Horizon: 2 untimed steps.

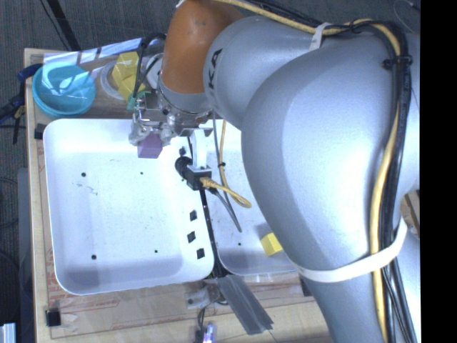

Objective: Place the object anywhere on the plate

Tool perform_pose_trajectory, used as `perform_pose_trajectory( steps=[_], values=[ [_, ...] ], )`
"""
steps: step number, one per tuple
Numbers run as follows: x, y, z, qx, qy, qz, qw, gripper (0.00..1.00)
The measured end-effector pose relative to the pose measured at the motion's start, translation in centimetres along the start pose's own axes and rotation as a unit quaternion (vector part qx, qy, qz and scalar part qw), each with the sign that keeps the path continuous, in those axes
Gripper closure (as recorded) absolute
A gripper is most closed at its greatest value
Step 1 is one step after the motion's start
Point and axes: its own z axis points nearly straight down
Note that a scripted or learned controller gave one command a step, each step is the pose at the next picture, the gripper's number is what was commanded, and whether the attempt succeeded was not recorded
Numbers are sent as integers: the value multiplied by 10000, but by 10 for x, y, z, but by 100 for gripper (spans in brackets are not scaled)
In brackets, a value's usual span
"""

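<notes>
The grey arm (307, 141) is the biggest thing here, covering most of the right bin (250, 263) and reaching across to the far edge of the left bin (107, 213), its orange band (189, 41) sitting just above the wrist. The left bin, taken as the landmark, is a shallow white tray with a few dark specks on its floor; the right bin adjoins it on its right side, with a black bracket and small black squares along the shared wall. Beyond the left bin's far left corner, on the worktop (43, 277), stands a blue bowl (63, 86), and just right of that a clear plate (118, 77) with a yellow item (128, 73) on it. The hand (151, 138) hangs over the left bin's far edge, near the middle of that rim. A small purple block (150, 146) sits at its fingertips, apparently pinched between them and lifted above the bin floor. A little yellow block (270, 244) lies in the right bin, beside the arm, well apart from the left bin's near right corner.
</notes>
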Motion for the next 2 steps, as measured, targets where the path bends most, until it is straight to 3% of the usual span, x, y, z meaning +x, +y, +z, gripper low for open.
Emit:
perform_pose_trajectory(
  steps=[1, 2],
  values=[
    [119, -1, 54, 13, -3, -663, 9978, 100],
    [116, -2, -36, -1, -3, 374, 9993, 100]
  ],
)
